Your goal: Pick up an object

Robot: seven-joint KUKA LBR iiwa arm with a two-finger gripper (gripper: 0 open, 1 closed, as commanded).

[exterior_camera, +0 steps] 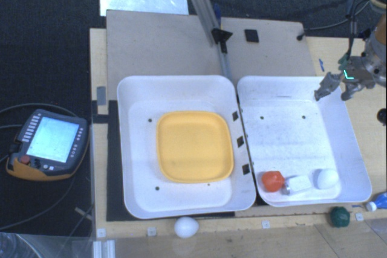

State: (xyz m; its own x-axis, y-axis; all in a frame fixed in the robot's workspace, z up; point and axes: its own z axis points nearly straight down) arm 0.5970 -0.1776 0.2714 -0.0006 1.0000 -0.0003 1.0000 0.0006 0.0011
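Tool (336, 91), fingers apart and holding nothing, hovers over right bin (302, 130) far edge; orange object (272, 180) sits at near wall, so descend vertically, centred, avoiding adjacent white piece (298, 183).

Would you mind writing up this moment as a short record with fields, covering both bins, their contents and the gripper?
left bin: holds a yellow plate, lying flat near the middle
right bin: holds an orange object, a small white piece and a white ball, all along the near edge
gripper: open, over the right bin's far right corner, holding nothing
outside bins: white egg-shaped object and a dark green ball on the bench in front
pick: not yet made
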